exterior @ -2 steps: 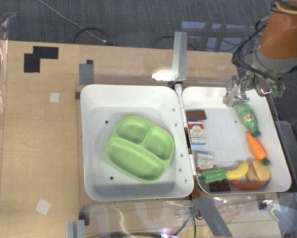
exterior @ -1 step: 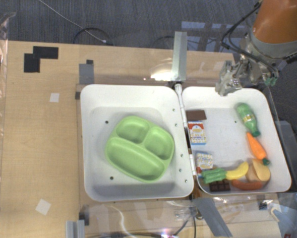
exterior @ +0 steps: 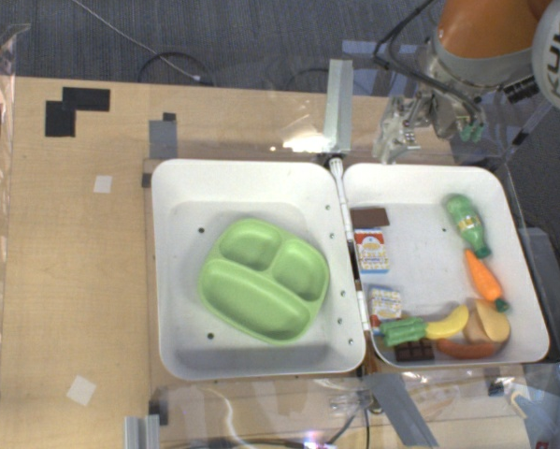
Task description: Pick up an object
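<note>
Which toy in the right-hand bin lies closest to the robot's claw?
The green bottle, at the top right of the right bin, lies nearest the gripper. The carrot lies just below it, and the banana lies farther down by the bottom edge.

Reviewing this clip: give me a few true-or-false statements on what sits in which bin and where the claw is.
1. The green divided plate lies in the left bin. True.
2. The carrot lies in the left bin. False: it lies in the right bin, below the green bottle.
3. The claw hangs above the right bin's far rim. True.
4. The banana is between the claw's fingers. False: it lies at the right bin's near edge.
</note>
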### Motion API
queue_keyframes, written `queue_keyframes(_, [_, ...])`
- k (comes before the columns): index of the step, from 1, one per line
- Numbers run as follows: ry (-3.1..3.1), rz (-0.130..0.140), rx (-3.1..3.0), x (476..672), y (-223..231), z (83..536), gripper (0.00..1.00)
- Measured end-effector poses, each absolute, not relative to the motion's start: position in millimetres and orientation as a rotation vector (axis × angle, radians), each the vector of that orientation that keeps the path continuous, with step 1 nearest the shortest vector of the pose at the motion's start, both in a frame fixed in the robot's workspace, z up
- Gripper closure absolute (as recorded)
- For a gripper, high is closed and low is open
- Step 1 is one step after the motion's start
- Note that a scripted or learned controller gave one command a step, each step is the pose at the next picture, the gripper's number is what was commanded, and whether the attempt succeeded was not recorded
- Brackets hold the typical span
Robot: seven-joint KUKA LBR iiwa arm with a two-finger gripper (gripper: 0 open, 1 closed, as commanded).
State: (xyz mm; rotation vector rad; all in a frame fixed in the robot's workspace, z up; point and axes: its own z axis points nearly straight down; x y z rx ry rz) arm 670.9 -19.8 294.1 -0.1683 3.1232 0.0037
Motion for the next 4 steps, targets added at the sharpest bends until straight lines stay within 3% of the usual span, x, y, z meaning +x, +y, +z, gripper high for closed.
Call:
queue_keyframes(1, [3.136,0.000,-0.199,667.9,-95.2,198.0,1.00])
queue_keyframes(2, [3.127,0.006,-0.058,668.9,-8.8,237.5,1.00])
queue_keyframes(3, [3.076,-0.003,-0.599,655.5,-59.8,186.4,1.00])
queue_keyframes(4, [3.091,-0.004,-0.423,672.1,-50.0,280.9,1.00])
